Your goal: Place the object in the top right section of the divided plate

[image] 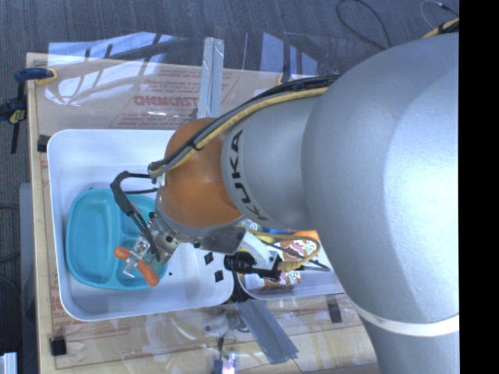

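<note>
Hand (139,259), grip state unclear, over blue divided plate (90,236) beside orange carrot-like object (145,272); snack packet (295,254) right.

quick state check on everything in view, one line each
divided plate: lying flat in the left bin
left bin: holds the plate
orange object: on the plate's near right edge, under the gripper
gripper: low over the plate
snack packet: lying in the right bin

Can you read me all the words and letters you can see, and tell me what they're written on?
"UKA" stands on the grey arm; the first letter is hidden.
"CHEMCAST", in red, repeats on the brown paper sheet behind the bins.
The colourful packet has print too blurred to read.
</note>
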Tool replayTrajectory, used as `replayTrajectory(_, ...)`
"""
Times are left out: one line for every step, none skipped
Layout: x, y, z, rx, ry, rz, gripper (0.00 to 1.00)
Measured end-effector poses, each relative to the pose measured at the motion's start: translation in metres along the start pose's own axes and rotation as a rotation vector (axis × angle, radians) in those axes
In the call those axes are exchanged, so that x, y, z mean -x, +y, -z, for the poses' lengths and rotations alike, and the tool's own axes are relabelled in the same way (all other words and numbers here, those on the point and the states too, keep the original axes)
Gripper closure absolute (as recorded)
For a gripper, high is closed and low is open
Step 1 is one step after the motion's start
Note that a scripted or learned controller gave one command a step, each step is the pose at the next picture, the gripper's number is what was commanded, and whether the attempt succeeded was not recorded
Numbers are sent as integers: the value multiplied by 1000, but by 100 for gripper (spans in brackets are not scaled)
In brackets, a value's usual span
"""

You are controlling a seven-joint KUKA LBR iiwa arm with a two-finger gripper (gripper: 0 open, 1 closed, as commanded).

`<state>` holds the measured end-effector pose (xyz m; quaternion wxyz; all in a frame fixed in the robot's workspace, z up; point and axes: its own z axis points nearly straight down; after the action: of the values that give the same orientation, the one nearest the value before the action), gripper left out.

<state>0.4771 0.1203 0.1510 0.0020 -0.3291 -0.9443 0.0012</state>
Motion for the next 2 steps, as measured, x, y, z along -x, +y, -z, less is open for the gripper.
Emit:
replayTrajectory(16,-21,41,4,-3,62,100)
replayTrajectory(16,-21,41,4,-3,62,0)
